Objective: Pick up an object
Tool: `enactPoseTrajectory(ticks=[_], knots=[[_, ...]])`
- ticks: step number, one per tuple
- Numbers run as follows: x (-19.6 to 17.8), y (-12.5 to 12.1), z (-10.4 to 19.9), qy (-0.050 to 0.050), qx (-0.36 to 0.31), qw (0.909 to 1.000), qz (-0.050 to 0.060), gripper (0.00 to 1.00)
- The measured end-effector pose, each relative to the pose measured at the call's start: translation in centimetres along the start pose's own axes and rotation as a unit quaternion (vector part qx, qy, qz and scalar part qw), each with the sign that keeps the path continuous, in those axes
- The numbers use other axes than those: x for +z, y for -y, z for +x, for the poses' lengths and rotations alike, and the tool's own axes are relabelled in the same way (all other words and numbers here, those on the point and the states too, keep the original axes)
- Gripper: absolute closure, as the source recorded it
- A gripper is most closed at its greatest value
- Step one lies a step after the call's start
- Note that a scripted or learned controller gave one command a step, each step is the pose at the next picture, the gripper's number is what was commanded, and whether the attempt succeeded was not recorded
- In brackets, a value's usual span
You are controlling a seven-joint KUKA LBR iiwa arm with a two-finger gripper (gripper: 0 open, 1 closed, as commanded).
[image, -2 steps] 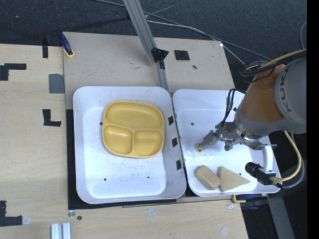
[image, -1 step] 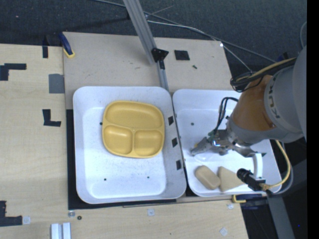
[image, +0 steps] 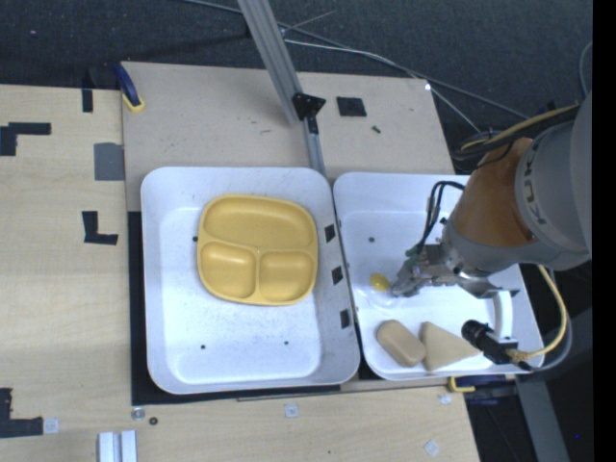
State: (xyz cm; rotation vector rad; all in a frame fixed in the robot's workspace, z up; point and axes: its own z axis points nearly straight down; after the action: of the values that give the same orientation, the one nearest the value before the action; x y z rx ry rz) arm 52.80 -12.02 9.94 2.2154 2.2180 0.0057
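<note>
End effector (image: pixel 402 287) is down in the right bin (image: pixel 385 192), right beside a small yellow piece (image: pixel 379 281); can't tell its grip. Two tan blocks (image: pixel 399 342) sit near the front. Left bin (image: pixel 164 258) holds a yellow divided tray (image: pixel 258 248).

In the right bin lie 3 objects: a small yellow piece (image: pixel 380 281), a tan rounded block (image: pixel 399 343), a beige wedge (image: pixel 446 346).

Robotics lab, probably: a grey arm (image: pixel 549 191) reaches over two white bins (image: pixel 164 258) on a plywood bench (image: pixel 58 287) marked with black tape, cables (image: pixel 404 65) trailing behind.
</note>
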Motion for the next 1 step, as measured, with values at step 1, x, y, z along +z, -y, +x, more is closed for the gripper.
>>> enactPoseTrajectory(ticks=[1], knots=[[-6.19,0.19,0.26,-0.001,0.0,1.0,0.003,1.0]])
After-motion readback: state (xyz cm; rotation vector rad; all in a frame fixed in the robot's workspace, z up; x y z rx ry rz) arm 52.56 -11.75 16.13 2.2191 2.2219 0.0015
